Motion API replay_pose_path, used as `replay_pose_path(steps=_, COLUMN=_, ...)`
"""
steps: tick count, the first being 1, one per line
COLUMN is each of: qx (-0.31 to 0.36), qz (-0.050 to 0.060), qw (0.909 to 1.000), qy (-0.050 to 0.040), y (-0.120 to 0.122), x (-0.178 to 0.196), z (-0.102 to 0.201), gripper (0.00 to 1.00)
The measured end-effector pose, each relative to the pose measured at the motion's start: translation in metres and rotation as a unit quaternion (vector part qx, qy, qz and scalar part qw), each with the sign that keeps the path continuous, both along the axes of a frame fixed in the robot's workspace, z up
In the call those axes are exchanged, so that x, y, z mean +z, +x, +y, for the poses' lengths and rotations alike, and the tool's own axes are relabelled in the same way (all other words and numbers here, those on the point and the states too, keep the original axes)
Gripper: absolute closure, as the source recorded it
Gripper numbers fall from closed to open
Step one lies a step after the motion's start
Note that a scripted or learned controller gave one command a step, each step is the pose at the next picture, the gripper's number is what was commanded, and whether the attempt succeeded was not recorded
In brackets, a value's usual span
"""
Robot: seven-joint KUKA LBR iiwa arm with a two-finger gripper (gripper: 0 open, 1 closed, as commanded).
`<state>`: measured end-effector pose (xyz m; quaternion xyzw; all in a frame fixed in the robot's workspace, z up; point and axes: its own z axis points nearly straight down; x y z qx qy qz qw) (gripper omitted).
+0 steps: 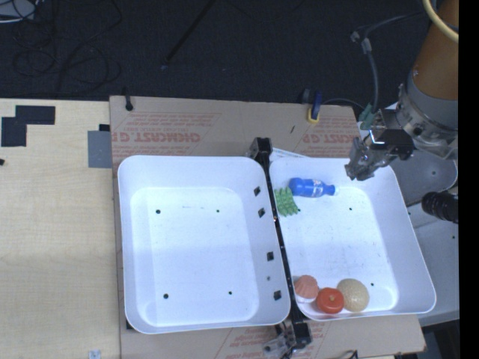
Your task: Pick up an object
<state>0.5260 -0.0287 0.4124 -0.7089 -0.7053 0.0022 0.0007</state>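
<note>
Blue plastic catches my eye first in the camera view: a small bottle (310, 188) lies on its side near the far wall of the right bin (397, 230), a green piece (285, 200) just beside it. My gripper (361, 164) hangs over the bin's far right corner; how wide it stands I cannot tell. I reckon a round bottle may roll away under a crooked descent.

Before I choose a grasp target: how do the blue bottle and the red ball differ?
The blue bottle is long and lies on its side near the right bin's far end; the red ball is round and sits in the near corner, touching its neighbours, while the bottle lies apart. Both are in that bin.
</note>
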Motion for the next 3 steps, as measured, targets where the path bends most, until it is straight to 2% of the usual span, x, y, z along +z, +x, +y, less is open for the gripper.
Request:
replay_pose_path(steps=1, qx=0.005, qz=-0.003, qw=1.0000, qy=0.0015, y=-0.052, x=0.050, z=0.028, gripper=1.00)
replay_pose_path(steps=2, qx=0.001, qz=0.005, qw=1.0000, qy=0.0003, y=-0.005, x=-0.105, z=-0.010, gripper=1.00)
replay_pose_path(steps=3, qx=0.002, qz=-0.003, qw=1.0000, qy=-0.0003, y=0.081, x=-0.131, z=-0.049, gripper=1.00)
